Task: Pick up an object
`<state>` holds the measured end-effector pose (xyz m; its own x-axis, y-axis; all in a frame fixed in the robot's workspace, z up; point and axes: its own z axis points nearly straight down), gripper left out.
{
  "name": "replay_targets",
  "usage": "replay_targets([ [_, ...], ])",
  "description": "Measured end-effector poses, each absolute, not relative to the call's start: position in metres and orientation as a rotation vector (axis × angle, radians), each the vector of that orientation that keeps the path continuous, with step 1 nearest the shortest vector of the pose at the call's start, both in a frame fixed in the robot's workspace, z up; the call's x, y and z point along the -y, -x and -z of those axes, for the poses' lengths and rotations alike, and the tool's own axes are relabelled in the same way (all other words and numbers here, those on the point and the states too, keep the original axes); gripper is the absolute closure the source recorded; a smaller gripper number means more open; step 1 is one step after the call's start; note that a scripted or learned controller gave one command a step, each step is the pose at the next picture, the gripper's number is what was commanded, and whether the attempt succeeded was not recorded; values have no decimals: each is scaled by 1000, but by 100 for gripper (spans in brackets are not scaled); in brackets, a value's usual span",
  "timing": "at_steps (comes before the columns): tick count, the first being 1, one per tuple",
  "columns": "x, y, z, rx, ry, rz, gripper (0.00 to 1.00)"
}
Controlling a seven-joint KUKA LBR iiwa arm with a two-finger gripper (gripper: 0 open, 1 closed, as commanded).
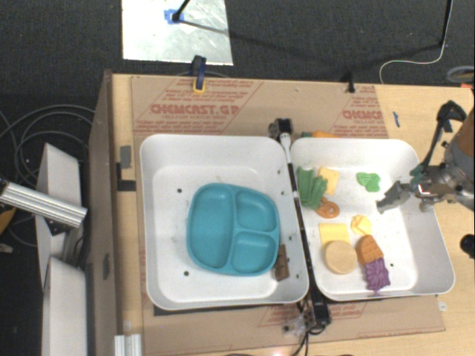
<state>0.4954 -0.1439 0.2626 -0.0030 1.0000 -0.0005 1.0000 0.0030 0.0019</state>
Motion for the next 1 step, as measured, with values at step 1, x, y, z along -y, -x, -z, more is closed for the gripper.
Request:
replay_targets([
  [1, 154, -486, -79, -2220, -2222, 0, 0],
])
